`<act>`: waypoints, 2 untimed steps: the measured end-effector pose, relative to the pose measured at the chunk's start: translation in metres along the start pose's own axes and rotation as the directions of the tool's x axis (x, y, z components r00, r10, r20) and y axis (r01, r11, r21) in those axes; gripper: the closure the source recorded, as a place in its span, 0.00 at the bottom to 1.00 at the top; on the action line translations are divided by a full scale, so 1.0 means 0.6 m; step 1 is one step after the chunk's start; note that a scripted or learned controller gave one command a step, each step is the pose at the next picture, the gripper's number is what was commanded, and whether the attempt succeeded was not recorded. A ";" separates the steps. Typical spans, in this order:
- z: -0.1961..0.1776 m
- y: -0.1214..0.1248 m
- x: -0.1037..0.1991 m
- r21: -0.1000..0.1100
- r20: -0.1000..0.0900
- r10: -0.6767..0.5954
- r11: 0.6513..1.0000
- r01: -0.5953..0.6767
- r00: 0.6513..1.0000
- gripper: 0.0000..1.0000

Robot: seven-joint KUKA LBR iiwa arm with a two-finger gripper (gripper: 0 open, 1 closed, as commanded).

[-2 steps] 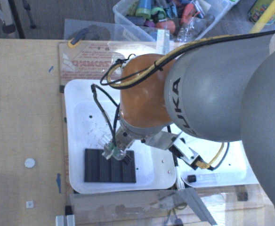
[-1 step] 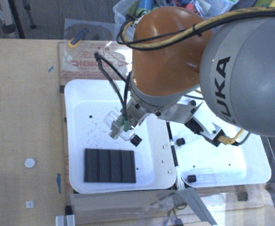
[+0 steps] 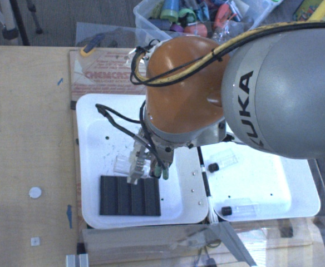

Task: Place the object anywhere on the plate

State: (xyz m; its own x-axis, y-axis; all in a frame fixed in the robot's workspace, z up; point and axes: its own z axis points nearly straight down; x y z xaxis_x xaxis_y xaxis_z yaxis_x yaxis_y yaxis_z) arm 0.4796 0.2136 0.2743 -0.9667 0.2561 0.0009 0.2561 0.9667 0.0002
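A black ribbed plate (image 3: 130, 196) lies flat at the near end of the left white bin (image 3: 90, 149). Just above its far edge hangs my gripper (image 3: 142, 169), under the orange wrist band, with a green tip showing on its right side. A small clear, whitish object (image 3: 121, 163) sits right at the gripper's left side, just beyond the plate's far edge. Whether it is held or resting on the bin floor is unclear from here. The big arm hides the far right part of the left bin.
The right bin (image 3: 301, 202) holds two clear tubes with black caps (image 3: 222, 163) (image 3: 241, 209). A clear tub of colourful toys (image 3: 201, 7) stands behind the bins. A cardboard sheet (image 3: 104, 74) lies behind the left bin. Bare bench spreads to the left.
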 end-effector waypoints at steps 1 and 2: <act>0.196 0.055 -0.134 -0.002 0.003 -0.233 0.972 0.233 0.972 1.00; 0.007 0.052 -0.118 -0.002 0.008 -0.539 0.842 0.539 0.842 1.00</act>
